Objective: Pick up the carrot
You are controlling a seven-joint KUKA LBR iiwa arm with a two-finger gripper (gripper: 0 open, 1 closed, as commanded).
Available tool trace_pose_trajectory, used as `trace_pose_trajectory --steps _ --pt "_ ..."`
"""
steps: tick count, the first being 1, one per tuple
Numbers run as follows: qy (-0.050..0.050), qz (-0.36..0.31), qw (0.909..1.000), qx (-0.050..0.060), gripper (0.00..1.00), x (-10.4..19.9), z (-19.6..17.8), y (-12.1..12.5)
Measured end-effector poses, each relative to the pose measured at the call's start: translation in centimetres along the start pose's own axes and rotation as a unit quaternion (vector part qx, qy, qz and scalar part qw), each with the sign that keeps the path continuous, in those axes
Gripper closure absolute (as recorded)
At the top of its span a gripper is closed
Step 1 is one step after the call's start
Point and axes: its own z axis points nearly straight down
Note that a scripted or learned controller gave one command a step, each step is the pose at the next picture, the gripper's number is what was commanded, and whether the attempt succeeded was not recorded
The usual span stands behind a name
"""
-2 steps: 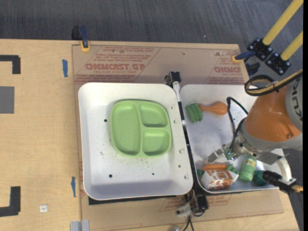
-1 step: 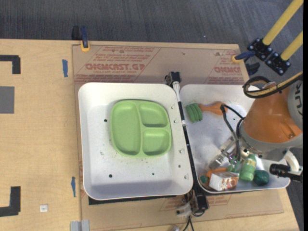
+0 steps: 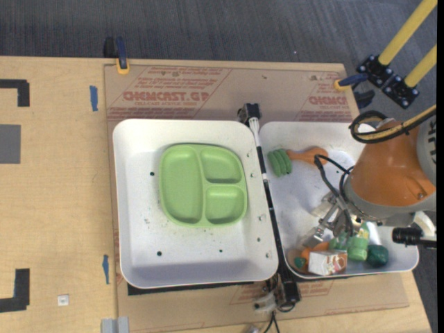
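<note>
The carrot (image 3: 305,155) lies in the upper left part of the right bin (image 3: 300,198), its orange body pointing right and its ribbed green top toward the bin's left wall. My gripper (image 3: 327,226) hangs low in the bin's lower middle, well below and to the right of the carrot and apart from it. It sits just above a pile of small items at the bin's front edge. The arm's orange band (image 3: 388,172) covers the bin's right side.
A green divided plate (image 3: 203,184) rests in the left bin (image 3: 132,207). At the front of the right bin lie a white and red carton (image 3: 326,262), light green pieces (image 3: 356,248), a dark green piece (image 3: 378,257) and a small orange item (image 3: 316,242).
</note>
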Motion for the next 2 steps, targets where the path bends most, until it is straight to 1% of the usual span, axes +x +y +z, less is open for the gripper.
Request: trace_pose_trajectory --steps 1,2 --pt "0.001 -0.08 0.9968 -0.001 0.0 -0.05 0.01 -0.09" --pt "0.009 0.098 0.9951 0.006 0.0 -0.05 0.11 -1.02"
